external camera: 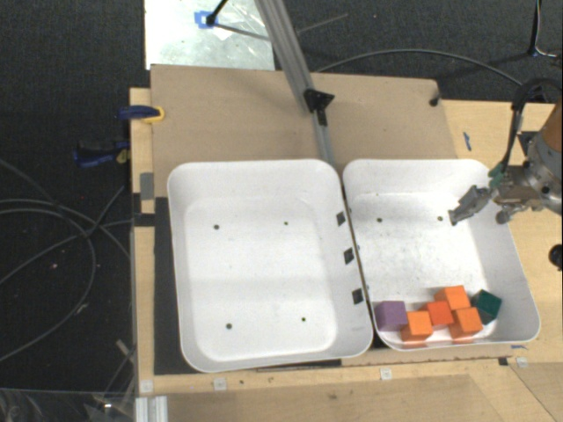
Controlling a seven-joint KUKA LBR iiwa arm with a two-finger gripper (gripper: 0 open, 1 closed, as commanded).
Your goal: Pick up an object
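Observation:
Small blocks cluster in the right bin's [413, 236] near corner: a purple cube [391, 314], several orange cubes [439, 313] and a dark green cube [486, 304]. My gripper [482, 209] hovers over the far right part of that bin, well above and behind the blocks. Its fingers [466, 204] are spread open with nothing between them. The arm's wrist comes in from the right edge.
The left bin [255, 262] lies beside the right one, and black clips join them along the shared rim. A grey metal pole [290, 47] slants down to the bench behind the bins. Blue and yellow clamps [141, 112] grip the bench's left edge.

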